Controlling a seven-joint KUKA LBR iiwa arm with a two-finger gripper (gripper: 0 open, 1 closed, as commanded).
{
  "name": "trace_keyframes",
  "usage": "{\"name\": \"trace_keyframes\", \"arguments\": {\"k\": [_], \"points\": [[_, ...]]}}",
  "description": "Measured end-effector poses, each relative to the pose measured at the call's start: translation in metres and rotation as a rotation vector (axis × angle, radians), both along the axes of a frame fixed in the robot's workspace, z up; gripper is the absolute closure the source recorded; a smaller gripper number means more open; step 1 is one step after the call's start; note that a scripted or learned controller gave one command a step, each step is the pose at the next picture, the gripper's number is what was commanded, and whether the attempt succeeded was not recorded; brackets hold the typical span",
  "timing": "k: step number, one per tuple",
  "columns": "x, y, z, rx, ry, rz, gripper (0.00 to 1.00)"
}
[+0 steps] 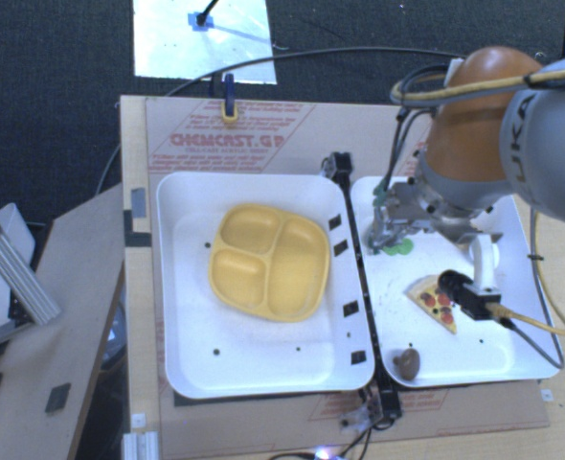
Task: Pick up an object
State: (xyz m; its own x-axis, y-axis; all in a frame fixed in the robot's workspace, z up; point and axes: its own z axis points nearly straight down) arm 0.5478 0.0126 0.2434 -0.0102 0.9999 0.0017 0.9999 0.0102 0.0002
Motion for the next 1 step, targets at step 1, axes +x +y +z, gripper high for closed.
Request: {"name": "trace_keyframes", "arguments": {"k": [1], "points": [[0.0004, 0.0548, 0.0033, 0.000, 0.000, 0.000, 1.00]]}}
